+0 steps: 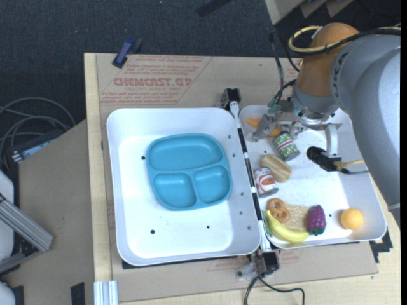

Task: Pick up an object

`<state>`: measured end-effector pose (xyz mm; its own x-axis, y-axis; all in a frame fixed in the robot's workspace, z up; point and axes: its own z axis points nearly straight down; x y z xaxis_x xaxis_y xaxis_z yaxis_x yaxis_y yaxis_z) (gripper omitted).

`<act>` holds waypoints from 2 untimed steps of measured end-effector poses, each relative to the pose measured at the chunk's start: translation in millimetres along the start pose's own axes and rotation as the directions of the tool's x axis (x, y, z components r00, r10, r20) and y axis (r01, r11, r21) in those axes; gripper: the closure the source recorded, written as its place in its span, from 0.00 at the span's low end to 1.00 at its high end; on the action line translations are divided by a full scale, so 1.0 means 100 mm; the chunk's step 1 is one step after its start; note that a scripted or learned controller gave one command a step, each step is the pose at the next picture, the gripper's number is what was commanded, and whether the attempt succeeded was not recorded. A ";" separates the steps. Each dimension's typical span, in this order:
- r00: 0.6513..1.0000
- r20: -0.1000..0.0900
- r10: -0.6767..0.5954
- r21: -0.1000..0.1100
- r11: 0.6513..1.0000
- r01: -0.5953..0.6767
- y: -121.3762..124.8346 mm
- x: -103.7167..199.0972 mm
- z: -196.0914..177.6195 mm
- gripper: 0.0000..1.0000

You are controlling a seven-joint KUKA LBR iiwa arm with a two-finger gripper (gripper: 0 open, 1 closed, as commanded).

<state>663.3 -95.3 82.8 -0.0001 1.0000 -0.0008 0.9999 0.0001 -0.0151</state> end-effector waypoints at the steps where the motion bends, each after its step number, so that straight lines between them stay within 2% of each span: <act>1: 1.000 0.000 -0.001 0.000 1.000 0.001 0.00 0.00 0.00 0.00; 2: 1.000 0.000 -0.001 0.000 1.000 0.001 0.00 0.00 0.00 0.00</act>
<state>663.5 -95.2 82.9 -0.0007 1.0000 -0.0008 0.9999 0.0007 -0.0149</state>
